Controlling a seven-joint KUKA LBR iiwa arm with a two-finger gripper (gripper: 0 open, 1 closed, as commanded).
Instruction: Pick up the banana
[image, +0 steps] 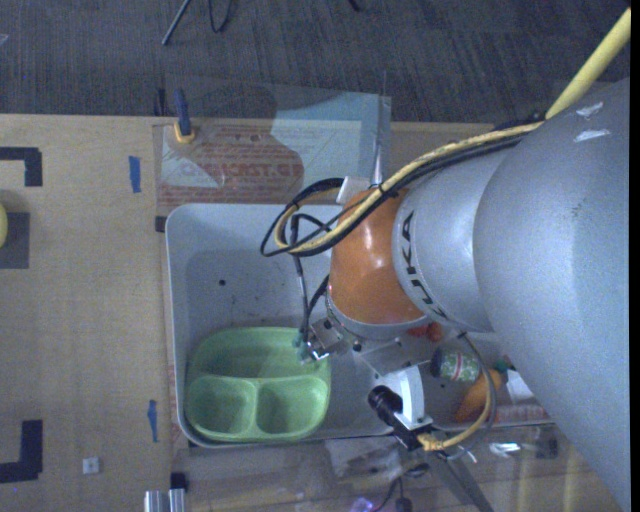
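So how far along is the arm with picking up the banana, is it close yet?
Nothing looks done yet: I can't make out a banana or anything gripped. In hand: the grey arm with the orange band is lowered into the shallow white bin, its wrist at the edge of the green divided plastic tray. The arm's bulk hides the gripper and much of the bin. Left: finding, grasping and lifting the banana.

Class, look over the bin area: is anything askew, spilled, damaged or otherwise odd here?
Nothing is plainly spilled or damaged. The green divided tray sits flat in the white bin. The arm covers much of the bin, so that part can't be checked.
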